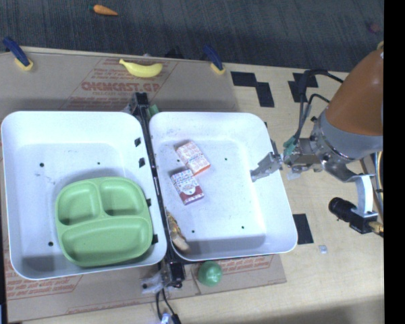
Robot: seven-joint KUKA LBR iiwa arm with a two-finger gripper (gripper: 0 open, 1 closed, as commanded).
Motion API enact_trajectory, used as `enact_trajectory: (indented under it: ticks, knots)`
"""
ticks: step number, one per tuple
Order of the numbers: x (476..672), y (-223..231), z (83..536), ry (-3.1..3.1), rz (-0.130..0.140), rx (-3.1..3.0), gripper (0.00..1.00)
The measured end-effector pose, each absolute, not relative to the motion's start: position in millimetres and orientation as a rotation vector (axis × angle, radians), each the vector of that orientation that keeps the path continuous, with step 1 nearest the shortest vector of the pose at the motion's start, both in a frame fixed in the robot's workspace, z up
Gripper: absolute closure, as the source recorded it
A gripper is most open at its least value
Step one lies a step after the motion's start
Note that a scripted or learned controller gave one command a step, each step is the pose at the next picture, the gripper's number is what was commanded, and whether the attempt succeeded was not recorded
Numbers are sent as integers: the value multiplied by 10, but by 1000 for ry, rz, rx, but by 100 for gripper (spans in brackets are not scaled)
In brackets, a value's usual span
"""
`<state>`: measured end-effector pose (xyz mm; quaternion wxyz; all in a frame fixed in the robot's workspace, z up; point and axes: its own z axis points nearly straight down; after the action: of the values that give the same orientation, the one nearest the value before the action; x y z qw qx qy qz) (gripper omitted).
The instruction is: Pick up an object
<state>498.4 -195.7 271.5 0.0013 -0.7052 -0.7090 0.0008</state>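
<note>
Two small cartons lie near the middle of the right bin: an orange-and-white carton and, just beside it at six o'clock, a red-and-white carton. At three o'clock from them, over the bin's right rim, the gripper hangs with nothing in it; how wide it stands, I cannot tell. Risk from here: the cartons lie flat and close together, so a descent could nudge one aside or close on nothing.
</note>
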Motion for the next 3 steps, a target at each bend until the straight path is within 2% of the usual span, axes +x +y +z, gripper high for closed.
enact_trajectory:
  ticks: [1,2,3]
  knots:
    - [5275,-2095,1474,-2224,6,-2210,0]
    - [5729,-2106,914,-2229,4,-2211,0]
    - [6418,-1652,922,-2228,0,-2213,0]
